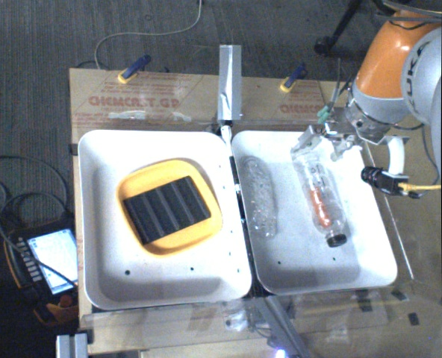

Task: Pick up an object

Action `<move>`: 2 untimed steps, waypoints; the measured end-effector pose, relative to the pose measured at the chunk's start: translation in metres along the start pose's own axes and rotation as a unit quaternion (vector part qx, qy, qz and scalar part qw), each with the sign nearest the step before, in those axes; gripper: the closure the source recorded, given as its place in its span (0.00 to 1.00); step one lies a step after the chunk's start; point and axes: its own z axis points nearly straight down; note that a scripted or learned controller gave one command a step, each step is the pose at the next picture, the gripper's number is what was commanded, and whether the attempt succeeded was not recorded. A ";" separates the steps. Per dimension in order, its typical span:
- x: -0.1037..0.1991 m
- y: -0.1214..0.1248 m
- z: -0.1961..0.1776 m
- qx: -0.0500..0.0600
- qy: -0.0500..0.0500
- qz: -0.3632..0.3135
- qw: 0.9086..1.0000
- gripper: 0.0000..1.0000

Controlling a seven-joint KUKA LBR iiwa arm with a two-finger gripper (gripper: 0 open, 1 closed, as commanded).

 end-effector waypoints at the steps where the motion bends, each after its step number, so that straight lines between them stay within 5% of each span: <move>1: -0.035 -0.053 0.080 0.000 -0.001 -0.012 1.000 0.00; 2: -0.061 -0.060 0.110 -0.008 -0.002 -0.073 0.997 0.00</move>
